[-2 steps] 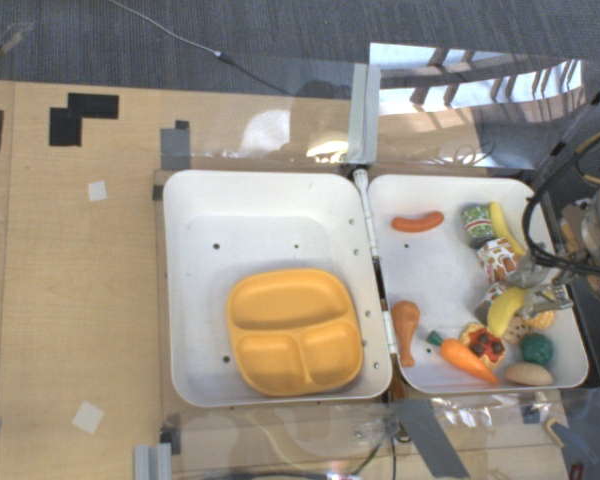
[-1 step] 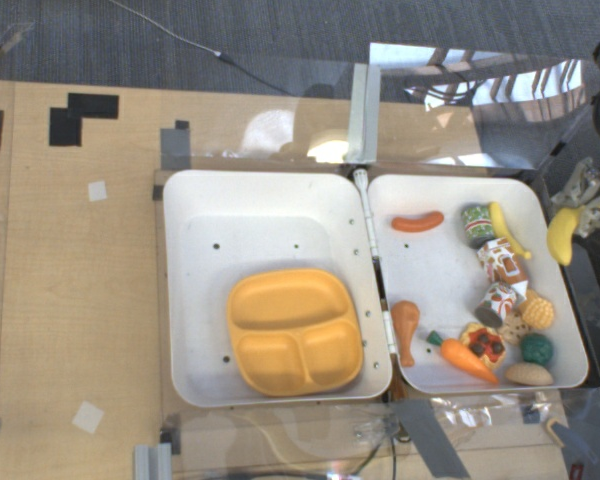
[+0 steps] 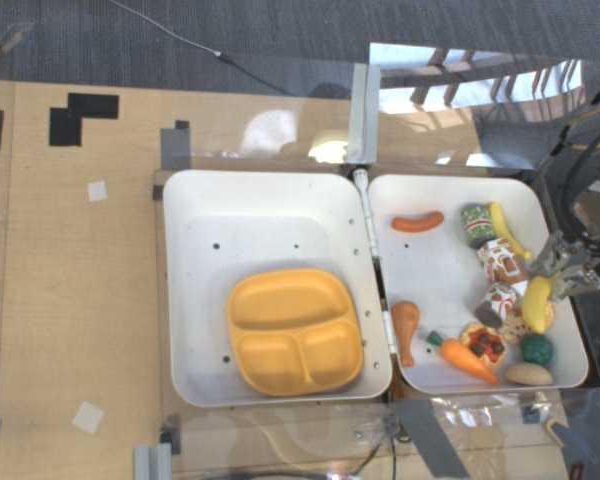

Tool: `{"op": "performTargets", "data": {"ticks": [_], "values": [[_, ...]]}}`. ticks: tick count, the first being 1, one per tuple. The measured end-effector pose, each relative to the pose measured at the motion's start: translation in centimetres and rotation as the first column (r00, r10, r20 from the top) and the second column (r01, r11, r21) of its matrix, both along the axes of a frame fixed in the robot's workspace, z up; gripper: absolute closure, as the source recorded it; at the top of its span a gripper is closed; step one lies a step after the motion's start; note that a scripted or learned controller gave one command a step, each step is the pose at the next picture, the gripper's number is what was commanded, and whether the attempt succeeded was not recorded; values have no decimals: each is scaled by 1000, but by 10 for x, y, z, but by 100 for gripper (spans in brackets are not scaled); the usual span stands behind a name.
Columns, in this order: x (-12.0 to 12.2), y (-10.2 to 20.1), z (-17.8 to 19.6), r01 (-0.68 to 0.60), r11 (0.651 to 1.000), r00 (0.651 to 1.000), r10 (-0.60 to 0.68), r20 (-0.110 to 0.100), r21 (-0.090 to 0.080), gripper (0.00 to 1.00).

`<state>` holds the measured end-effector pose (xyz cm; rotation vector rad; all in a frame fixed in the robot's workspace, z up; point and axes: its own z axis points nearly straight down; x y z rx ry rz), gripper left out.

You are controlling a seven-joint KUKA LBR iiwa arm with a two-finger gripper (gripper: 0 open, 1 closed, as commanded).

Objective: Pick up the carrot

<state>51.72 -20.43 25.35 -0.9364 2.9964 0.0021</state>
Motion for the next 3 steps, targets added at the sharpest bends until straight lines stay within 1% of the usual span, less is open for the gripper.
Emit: {"op": "performTargets", "data": {"ticks": [1,2,3], "values": [[53,-1,59,-252,968,968,252,10,-6,100],[33,-1,22,-540,841,841,540,5,-5,100],[36,1,34,-539,842,842,540,13,-10,100]]}}
